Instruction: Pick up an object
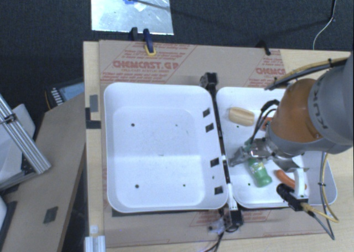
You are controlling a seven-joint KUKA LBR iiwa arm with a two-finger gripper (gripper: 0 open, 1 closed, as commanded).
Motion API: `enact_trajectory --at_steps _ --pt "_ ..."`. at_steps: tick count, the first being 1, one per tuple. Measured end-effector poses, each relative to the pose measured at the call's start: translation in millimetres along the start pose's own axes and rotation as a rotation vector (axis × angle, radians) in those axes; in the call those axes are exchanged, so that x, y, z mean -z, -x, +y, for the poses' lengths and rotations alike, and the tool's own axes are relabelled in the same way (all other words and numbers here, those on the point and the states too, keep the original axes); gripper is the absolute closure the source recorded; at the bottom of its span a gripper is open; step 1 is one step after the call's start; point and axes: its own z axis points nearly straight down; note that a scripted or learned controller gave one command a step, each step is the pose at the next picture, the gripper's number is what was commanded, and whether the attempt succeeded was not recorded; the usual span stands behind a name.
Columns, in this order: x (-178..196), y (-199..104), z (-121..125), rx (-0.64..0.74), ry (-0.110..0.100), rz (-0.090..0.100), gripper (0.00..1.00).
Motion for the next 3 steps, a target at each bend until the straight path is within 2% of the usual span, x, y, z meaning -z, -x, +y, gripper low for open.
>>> enact_trajectory --at_steps 1,2,3 --pt "12.8 2.0 3.4 -0.001 0.008 -0.002 1.0" --pt "107.8 -49.6 17.6 0.009 0.016 -0.001 1.0" --pt "291.2 -68.4 28.1 0.007 0.026 -0.002 1.0"
